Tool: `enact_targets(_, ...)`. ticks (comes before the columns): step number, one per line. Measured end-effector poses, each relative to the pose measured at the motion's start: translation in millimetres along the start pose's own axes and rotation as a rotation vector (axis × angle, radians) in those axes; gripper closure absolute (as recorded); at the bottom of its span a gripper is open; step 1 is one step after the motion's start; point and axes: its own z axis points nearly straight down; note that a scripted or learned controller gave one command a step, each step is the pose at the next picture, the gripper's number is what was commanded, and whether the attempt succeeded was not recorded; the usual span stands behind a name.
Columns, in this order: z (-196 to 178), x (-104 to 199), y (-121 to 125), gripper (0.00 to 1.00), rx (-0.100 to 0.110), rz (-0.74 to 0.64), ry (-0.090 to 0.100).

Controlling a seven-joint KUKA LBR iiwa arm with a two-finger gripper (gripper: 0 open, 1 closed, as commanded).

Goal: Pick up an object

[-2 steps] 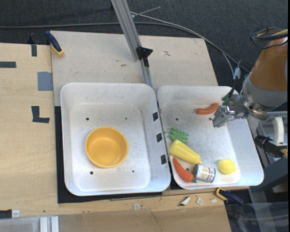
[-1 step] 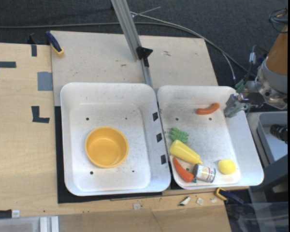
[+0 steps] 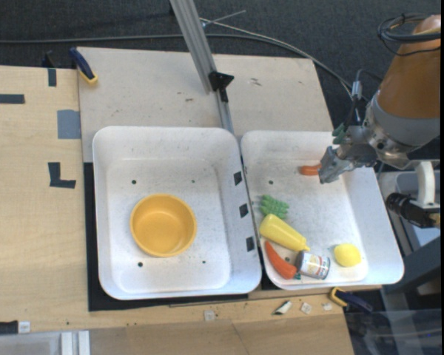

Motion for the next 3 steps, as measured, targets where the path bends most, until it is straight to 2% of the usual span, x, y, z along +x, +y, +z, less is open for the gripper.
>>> enact_targets(1, 24.3, 54.0, -0.3, 1.0, 0.006, -0.001, 0.001)
enact_targets(3, 36.7, 147.3, -16.0, 1.0, 0.008, -0.001, 0.0)
